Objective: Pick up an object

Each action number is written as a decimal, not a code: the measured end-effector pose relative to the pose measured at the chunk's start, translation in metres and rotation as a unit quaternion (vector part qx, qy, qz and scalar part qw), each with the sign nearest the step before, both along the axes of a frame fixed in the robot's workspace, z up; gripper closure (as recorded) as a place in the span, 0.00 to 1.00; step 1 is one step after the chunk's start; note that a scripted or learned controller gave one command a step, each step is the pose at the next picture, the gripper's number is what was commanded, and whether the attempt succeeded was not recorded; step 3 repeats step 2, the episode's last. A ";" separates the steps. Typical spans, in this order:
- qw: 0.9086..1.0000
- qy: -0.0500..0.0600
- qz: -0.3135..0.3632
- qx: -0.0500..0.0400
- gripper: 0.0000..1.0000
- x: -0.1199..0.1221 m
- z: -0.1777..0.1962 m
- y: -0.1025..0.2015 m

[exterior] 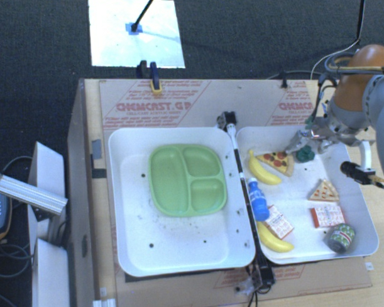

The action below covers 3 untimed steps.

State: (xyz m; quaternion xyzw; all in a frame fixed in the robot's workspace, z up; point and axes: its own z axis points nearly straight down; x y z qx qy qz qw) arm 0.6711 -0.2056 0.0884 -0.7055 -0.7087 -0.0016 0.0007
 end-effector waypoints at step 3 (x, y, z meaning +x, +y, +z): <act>1.000 -0.001 0.000 -0.001 1.00 -0.002 0.085 0.071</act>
